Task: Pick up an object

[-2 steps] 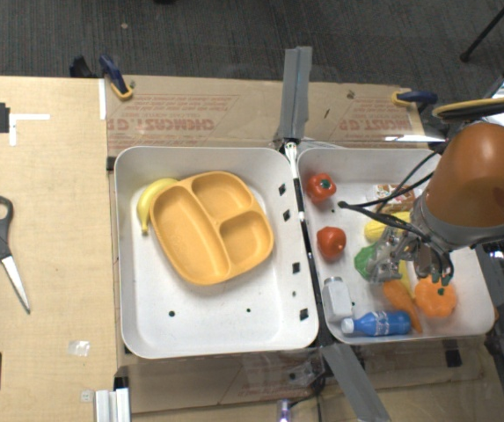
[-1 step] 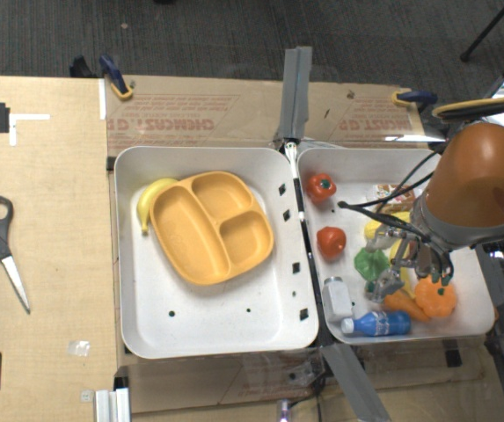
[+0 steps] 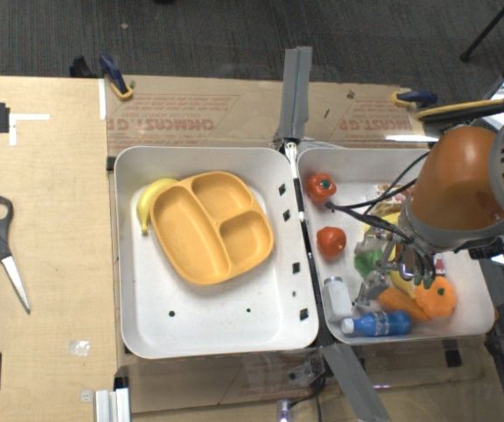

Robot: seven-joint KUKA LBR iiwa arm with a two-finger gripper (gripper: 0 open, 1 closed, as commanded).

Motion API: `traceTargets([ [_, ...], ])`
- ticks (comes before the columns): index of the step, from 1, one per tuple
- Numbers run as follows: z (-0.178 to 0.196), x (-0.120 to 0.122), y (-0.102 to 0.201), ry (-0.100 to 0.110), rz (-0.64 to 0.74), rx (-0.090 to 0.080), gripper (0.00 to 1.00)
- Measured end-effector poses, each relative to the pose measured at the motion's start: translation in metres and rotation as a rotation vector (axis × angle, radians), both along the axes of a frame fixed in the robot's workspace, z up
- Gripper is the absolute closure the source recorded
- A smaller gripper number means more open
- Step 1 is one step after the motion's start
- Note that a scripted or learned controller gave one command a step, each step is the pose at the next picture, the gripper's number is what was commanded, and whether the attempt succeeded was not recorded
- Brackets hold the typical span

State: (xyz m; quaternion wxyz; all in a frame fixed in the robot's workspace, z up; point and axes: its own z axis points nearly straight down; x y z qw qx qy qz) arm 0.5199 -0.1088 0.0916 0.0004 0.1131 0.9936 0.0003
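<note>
In the right bin (image 3: pixel 476 319), toward its 5 o'clock corner, the claw (image 3: pixel 376 286) hangs low among a crowd of small things. The grey arm (image 3: pixel 463 187) with its orange band comes in from 3 o'clock and covers much of that bin's right half. The claw's metal tip sits close to a green item (image 3: pixel 368 258) at its 11 o'clock, and just above a white cylinder (image 3: pixel 336 295) that lies at its 8 o'clock. Whether the claw is spread or closed cannot be told from this angle, cables and wrist parts crossing over it, and nothing can be seen caught in it.

Around it lie the candidates for picking. An orange fruit (image 3: pixel 438 297) sits at the claw's 3 o'clock, with a carrot-like orange piece (image 3: pixel 398 301) touching it on the near side. A blue bottle (image 3: pixel 376 325) lies on its side at 6 o'clock, along the bin's lower wall. Two red tomatoes rest well clear toward 10 o'clock: one (image 3: pixel 332 241) near the bin's left wall, the other (image 3: pixel 321 185) higher up near the top left corner.

The left bin (image 3: pixel 146 323) holds a yellow divided plate (image 3: pixel 213 225) at its centre, tilted, with a banana (image 3: pixel 153 199) tucked against the plate's 9 o'clock edge. On the bench at far 9 o'clock lie scissors (image 3: pixel 3 249).
</note>
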Motion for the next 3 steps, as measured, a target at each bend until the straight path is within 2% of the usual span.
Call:
traceTargets([
  [1,0.009,0.002,0.0,-0.004,0.003,-0.001,1.0],
  [2,0.009,0.002,0.0,-0.004,0.002,-0.001,0.0],
  [3,0.001,0.035,-0.033,-0.003,-0.041,-0.001,0.0],
])
